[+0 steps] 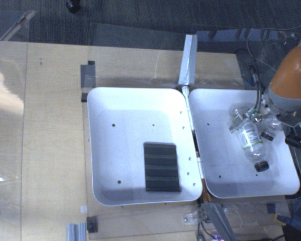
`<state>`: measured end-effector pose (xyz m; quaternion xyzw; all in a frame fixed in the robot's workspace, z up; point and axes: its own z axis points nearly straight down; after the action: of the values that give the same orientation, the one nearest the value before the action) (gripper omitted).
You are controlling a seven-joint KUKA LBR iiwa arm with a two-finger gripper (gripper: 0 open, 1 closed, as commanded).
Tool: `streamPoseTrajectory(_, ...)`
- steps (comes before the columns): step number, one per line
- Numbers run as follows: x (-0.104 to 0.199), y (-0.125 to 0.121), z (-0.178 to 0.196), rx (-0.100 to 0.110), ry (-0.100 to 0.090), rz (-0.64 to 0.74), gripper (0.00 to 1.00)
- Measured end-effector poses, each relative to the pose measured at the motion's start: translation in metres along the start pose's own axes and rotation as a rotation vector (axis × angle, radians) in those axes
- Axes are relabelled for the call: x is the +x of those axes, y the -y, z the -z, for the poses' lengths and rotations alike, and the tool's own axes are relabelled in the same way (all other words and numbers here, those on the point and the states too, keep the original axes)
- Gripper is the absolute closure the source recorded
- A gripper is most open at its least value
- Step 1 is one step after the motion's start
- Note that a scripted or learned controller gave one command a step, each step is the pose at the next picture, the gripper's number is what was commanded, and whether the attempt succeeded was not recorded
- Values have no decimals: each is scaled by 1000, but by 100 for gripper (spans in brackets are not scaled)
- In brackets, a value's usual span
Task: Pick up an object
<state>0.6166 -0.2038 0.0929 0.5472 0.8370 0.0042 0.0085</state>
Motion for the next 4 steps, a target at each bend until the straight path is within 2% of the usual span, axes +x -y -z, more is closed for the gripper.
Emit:
streamPoseTrajectory(1,30,-10,18,8,-8,264,0)
streamPoseTrajectory(2,26,-15,4,-4,5,335,0)
streamPoseTrajectory(3,19,-50,3,10,-3,369,0)
streamPoseTrajectory(4,19,-50,3,9,-3,369,0)
